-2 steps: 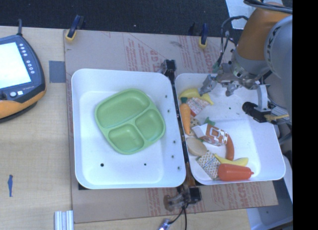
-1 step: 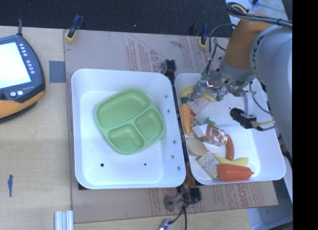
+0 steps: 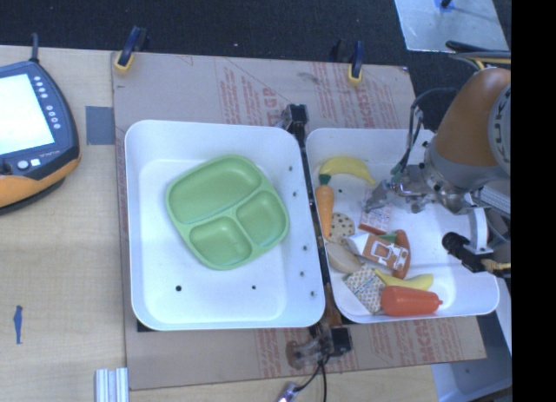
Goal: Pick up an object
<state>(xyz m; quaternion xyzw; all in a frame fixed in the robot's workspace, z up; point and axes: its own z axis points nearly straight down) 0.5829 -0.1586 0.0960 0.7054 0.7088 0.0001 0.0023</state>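
Observation:
The right bin holds several toy foods: a yellow banana, an orange carrot, a speckled cookie, a red and white packet, a tan cracker and a red pepper. My gripper reaches in from the right and hangs low over the middle of this bin, just right of the carrot and below the banana. A small white and red piece lies directly under its tip. Whether it touches that piece is unclear.
The left bin carries a green divided plate. A tablet-like controller rests on the bench at far left. The arm's orange band looms over the right bin's far right side. Clamps sit at the board's back edge.

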